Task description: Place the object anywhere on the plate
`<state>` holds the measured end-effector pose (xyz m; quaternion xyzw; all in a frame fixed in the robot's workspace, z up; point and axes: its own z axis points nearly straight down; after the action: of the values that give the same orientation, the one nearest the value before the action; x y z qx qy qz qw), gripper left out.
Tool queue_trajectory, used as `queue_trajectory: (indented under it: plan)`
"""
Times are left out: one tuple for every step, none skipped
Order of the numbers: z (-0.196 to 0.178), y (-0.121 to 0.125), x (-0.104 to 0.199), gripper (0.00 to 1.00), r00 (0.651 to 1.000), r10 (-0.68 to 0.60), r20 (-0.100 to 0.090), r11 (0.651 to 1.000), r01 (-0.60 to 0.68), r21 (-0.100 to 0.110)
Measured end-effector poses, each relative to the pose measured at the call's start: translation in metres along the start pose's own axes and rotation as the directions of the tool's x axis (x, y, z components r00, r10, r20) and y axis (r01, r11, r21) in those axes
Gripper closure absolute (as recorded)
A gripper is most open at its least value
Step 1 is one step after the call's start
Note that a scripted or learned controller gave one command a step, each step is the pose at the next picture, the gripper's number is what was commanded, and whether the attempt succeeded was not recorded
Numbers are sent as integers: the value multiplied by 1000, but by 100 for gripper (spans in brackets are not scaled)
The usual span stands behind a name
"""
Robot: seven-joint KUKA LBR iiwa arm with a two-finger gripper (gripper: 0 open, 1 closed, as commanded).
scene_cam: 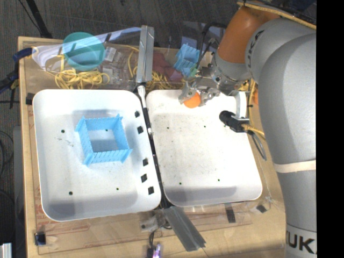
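Observation:
A square blue plate (102, 140) with a raised ribbed rim lies flat in the left bin (54, 192). A small orange object (192, 100) is at the far edge of the right bin (204, 165). My gripper (196, 94) is directly over it, and the object sits between the fingertips, which are shut on it. The grey arm with its orange band (242, 31) reaches in from the right and hides the bin's far right corner. The plate is well to the left of the gripper, across the divider between the bins.
A black part (232, 121) juts over the right bin's right side near the arm. Behind the bins lie a blue ribbed piece (188, 59), a teal bowl (83, 48) and tangled yellow cord (80, 78). Black tabs (144, 144) line the divider.

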<state>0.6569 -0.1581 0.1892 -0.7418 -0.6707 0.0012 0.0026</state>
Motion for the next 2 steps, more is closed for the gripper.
queue_trajectory:
  plan:
    - [-43,-70,47,100,990,144,1,990,-144,-1]
    - [-51,-70,48,100,990,140,2,990,-140,3]
